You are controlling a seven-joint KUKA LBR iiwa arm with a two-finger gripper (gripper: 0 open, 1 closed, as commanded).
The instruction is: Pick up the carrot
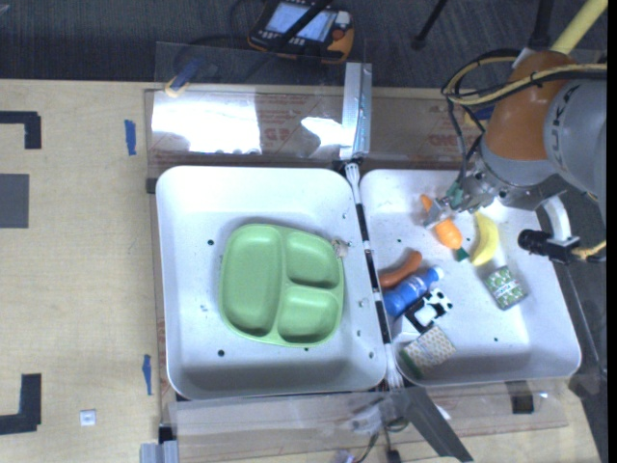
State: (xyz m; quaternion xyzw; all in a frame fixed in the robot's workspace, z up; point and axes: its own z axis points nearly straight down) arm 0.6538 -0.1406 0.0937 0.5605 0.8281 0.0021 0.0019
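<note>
Approach step. Gripper (463, 197) hovers at the far side of the right bin (549, 350), just above the carrot (446, 232), which lies beside a banana (485, 240). Grip state: cannot tell. Next: descend squarely over the carrot.

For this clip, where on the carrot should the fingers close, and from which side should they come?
Grip the carrot across its orange body, near the wider middle, coming down from above. It lies flat on the floor of the right bin, with the banana close on its right, so a side approach looks crowded. The gripper hangs just above it.
</note>
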